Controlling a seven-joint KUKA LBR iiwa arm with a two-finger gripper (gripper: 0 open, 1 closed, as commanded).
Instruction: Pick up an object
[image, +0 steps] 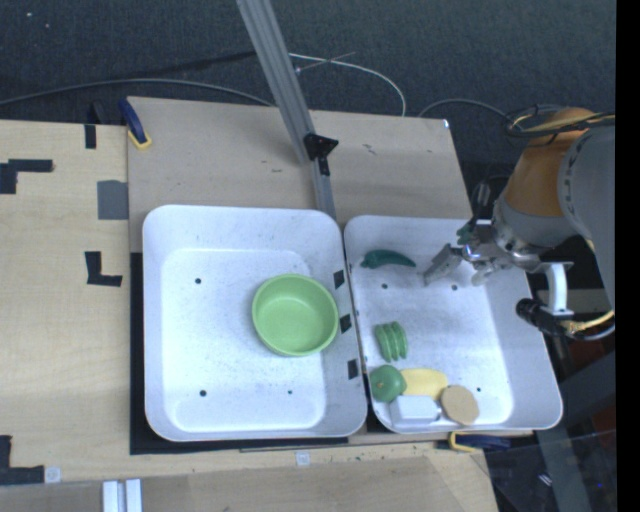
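Currently our end effector hangs over the right bin near its one o'clock corner, fingers spread and grasping nothing. We judge the step as an approach, with no object chosen yet. Nearest, at nine o'clock from us, lies a dark green curved piece; the next move would call for shifting over it and descending. Toward six o'clock sit a ribbed green item, a green ball, a yellow piece, a white block and a tan disc (closely clustered). The left bin holds a green bowl.
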